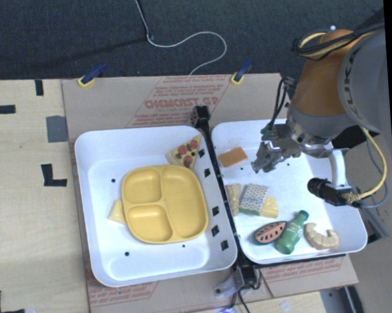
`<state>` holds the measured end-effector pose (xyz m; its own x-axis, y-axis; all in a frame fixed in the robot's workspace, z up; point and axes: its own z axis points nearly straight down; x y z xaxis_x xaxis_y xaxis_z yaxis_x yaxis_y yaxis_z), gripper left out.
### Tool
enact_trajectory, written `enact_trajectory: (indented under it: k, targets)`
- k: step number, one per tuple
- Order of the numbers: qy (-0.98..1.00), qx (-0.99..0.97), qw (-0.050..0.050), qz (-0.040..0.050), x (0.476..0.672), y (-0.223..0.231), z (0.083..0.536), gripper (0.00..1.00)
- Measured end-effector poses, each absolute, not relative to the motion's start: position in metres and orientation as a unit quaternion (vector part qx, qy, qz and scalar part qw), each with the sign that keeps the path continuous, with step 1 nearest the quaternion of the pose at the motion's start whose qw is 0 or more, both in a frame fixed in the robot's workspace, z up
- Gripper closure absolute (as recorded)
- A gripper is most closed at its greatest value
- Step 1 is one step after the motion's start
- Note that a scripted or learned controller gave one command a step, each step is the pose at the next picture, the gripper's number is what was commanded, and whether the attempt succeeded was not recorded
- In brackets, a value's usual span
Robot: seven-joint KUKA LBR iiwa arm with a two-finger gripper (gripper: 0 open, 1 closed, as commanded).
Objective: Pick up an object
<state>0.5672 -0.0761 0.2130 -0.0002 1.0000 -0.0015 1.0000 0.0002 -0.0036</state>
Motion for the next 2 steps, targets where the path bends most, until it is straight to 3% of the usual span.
enact_trajectory:
  k: [1,2]
  targets:
    - [-0.708,-0.706,0.0,0.0001,0.569,-0.078,0.233,1.0]
    - [-0.707,-0.707,0.001,0.0017,0.57,-0.078,0.215,1.0]
